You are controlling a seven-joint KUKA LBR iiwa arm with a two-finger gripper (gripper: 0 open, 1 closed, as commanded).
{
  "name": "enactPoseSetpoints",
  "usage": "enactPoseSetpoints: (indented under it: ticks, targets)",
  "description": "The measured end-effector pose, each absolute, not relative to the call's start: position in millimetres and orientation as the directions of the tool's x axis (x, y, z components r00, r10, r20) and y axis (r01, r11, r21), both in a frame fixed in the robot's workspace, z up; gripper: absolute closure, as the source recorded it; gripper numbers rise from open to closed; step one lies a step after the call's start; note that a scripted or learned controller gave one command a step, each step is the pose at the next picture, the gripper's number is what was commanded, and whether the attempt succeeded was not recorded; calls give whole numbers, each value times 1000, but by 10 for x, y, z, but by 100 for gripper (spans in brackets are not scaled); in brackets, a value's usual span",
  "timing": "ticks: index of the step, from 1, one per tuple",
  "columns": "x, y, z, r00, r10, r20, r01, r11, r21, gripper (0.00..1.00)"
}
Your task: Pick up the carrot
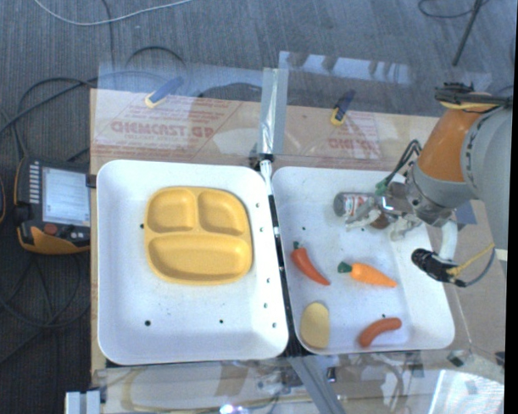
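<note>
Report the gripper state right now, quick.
Gripper: cannot be told; it sits by the can in the right bin, apart from the carrot.

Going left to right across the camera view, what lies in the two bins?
Yellow divided plate → red chili pepper → yellow potato → carrot → sausage, with the gripper above the right bin's far side.

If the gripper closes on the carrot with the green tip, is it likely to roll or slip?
The carrot looks round and tapered, lying flat in the right bin, so it may roll. Its glossy surface suggests rigid plastic, probably slippery at the narrow end.
</note>
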State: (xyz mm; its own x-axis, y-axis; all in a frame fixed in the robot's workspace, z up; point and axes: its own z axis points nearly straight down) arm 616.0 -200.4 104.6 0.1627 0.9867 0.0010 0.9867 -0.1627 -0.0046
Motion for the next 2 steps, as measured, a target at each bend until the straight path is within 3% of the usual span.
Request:
enactPoseSetpoints:
  ticks: [1,2]
  targets:
    - [5575,-1680,902,168,986,-5,986,-168,14,0]
    - [5184,-1643,909,18,1000,-8,1000,-17,22,0]
